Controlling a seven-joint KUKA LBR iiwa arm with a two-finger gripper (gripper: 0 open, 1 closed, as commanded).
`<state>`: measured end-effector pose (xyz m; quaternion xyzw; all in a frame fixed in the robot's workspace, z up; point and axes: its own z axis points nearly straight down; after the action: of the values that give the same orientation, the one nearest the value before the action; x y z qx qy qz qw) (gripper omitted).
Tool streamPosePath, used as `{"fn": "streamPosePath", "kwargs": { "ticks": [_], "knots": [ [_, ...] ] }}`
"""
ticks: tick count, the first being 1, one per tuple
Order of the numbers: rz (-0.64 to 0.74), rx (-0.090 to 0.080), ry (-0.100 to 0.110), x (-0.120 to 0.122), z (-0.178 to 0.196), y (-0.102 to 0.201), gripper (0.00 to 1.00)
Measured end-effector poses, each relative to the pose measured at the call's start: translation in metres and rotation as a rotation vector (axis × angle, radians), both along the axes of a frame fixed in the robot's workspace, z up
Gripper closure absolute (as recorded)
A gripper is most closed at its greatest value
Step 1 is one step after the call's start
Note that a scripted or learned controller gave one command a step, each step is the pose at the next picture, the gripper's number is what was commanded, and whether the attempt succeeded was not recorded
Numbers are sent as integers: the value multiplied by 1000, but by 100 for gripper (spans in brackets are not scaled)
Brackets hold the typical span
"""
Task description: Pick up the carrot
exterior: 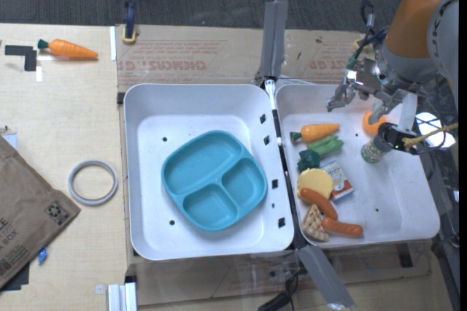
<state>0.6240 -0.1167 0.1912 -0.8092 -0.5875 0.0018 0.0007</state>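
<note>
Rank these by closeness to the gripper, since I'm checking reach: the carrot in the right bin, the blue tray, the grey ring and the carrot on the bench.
From the gripper:
1. Carrot in the right bin, just below-left of it.
2. Blue tray, in the left bin.
3. Grey ring, on the bench left of the bins.
4. Carrot on the bench, far upper left.

Bright even overhead light, soft shadows, mild glare on white bins (139, 156), slightly soft focus

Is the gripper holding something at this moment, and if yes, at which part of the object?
Nothing is held. The gripper hangs open above the right bin, and the carrot lies in that bin, apart from the fingers.
</note>
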Motion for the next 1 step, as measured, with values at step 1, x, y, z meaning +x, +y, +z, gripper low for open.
{"fn": "streamPosePath", "kwargs": {
  "ticks": [1],
  "knots": [
    [-322, -1, 1, 9, -95, 12, 0]
  ]
}}
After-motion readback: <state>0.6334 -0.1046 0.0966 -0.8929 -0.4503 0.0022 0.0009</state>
